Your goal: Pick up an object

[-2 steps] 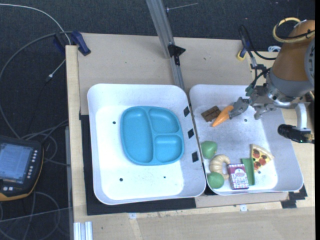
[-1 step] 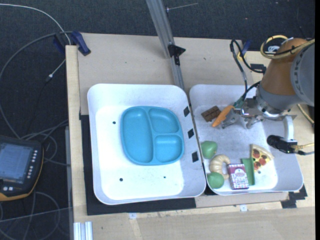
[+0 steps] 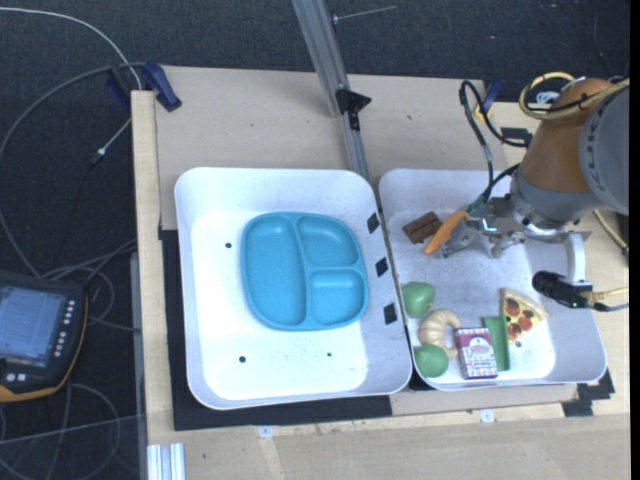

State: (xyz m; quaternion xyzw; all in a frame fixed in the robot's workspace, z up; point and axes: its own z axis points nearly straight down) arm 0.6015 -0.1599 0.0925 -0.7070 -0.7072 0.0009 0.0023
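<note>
My gripper hangs low over the upper part of the right bin, below the grey arm with its orange band. An orange carrot lies just to its left, right at the gripper's tip, and a brown block sits beside the carrot. Whether the carrot is touched I cannot tell. Lower in the bin lie a green pear, a beige bread roll, a green ball, a pink box, a green strip and a pizza slice.
The left bin holds a blue divided plate. A slanted metal pole runs down to the gap between the bins. Cables hang near the arm. A black connector sticks out over the right bin's right side.
</note>
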